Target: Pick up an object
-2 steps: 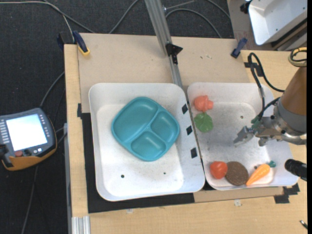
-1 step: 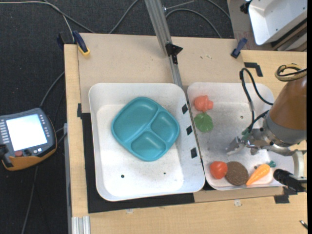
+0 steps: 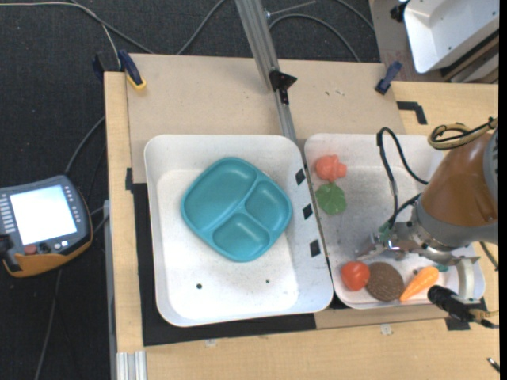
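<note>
I'm hovering my gripper (image 3: 379, 245) at right bin's (image 3: 360, 145) near edge; grip state unclear; brown round object (image 3: 385, 281) looking stiff, light, taking its sides.

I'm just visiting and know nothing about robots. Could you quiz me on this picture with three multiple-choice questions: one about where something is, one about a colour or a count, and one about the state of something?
1. Where is the teal divided plate?
A. In the left bin
B. In the right bin
C. On the bare bench

2. How many compartments does the plate have?
A. Two
B. Three
C. Five

3. How does the orange carrot lie?
A. Standing upright on its tip
B. Flat at the near edge of the right bin, beside the brown round piece
C. Resting on the plate

Answers:
1. A: the plate sits in the left bin, with the food pieces in the other one.
2. B: raised ridges split it into three sections.
3. B: it lies flat next to the brown piece, with the gripper just above them.
</note>
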Controlling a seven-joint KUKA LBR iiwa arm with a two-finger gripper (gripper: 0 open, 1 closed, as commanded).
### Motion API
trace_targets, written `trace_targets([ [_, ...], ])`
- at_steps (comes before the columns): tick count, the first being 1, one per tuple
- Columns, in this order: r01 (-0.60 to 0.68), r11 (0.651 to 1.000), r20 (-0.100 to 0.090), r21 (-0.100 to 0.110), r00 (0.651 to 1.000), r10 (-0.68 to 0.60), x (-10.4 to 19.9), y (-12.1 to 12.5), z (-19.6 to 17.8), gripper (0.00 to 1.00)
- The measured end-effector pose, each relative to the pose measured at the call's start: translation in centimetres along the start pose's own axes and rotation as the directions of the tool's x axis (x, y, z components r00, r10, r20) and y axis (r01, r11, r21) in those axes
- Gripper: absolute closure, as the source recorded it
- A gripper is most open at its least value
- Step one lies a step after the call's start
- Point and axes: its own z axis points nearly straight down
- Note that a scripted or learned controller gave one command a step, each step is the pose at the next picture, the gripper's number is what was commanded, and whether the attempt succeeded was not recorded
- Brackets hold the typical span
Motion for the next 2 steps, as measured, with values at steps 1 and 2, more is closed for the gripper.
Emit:
trace_targets([
  [1, -0.001, 1.0, 0.003, -0.005, 1.0, 0.001, -0.1, 0.1, -1.3, 1.0],
  [2, 0.0, 1.0, 0.005, -0.008, 1.0, 0.0, -1.1, 0.5, -6.9, 1.0],
])
